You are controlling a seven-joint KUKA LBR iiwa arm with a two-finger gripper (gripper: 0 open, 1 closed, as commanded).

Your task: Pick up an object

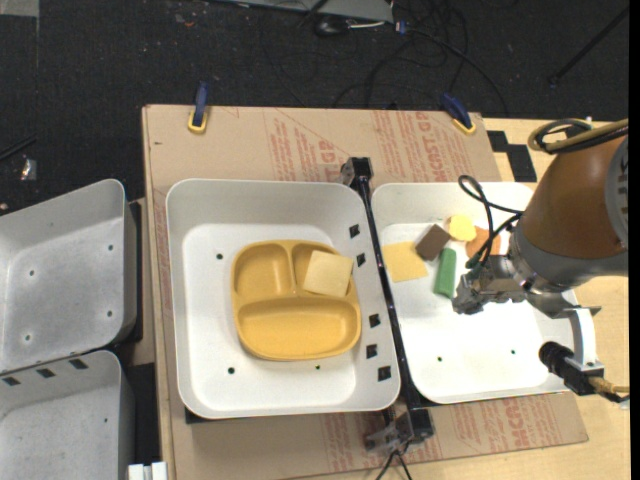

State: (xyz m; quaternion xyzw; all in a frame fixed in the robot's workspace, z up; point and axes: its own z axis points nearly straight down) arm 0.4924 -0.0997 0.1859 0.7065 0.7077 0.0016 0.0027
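Note:
In the right bin (470, 368) lie a flat yellow square (404, 262), a brown block (432, 241), a green bar (445, 271), a round yellow piece (461, 228) and an orange piece (480, 240). My gripper (473, 297) hangs low over this bin, just right of the green bar's lower end. The wrist hides the fingers from above. In the left bin (200, 268) sits a yellow divided plate (295, 303) with a pale yellow block (327, 273) in its upper right compartment.
The arm's orange band (575, 203) and grey wrist cover the right bin's right side. A black divider (378, 278) runs between the bins. Grey trays (60, 268) stand off the bench at the left. Clamps (199, 120) hold the cardboard at the back.

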